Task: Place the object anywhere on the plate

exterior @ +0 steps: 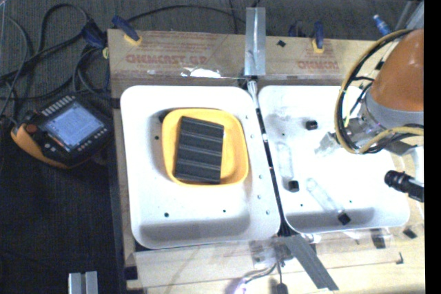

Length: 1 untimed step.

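In the left bin [138, 217], a yellow plate [238, 148] lies near the middle, and a dark ribbed object [200, 148] rests flat on top of it. The object sits well inside the rim of the plate, with yellow showing on all sides of it. Judging from this, the placing itself looks done: the object is on the plate, which is all that the task asks.

The arm [400, 89] hangs over the right bin [386, 213], well apart from the plate, with its orange band toward the camera. The gripper itself is hidden under the wrist and the bundle of cables (the camera looks down on the back of it), so one cannot tell how it stands or whether it has hold of anything. Nothing dark and ribbed shows near it.

In the right bin there are a few small black pieces [311, 124] and some clear, hard-to-read items. What is left, as a judgement, is little: perhaps the arm must only go clear.
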{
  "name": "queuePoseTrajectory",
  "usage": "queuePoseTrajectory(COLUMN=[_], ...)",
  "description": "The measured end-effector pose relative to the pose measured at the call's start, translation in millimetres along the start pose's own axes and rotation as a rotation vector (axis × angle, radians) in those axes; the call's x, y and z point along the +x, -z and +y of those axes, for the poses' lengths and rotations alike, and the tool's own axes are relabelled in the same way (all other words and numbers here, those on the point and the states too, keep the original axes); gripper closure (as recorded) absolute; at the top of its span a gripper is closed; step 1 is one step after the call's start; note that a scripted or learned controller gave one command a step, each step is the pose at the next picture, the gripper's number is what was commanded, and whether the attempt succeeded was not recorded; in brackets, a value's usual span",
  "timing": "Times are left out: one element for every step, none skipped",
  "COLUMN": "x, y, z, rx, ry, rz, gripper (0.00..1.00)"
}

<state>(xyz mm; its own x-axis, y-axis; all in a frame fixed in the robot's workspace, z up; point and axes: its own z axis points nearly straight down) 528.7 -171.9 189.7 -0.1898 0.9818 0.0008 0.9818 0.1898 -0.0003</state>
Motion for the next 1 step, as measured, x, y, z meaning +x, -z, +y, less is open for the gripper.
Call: queuePoseTrajectory(x=[0.0], y=[0.0], z=[0.0], rx=[0.000], ry=[0.000], rz=[0.000], gripper=[0.00])
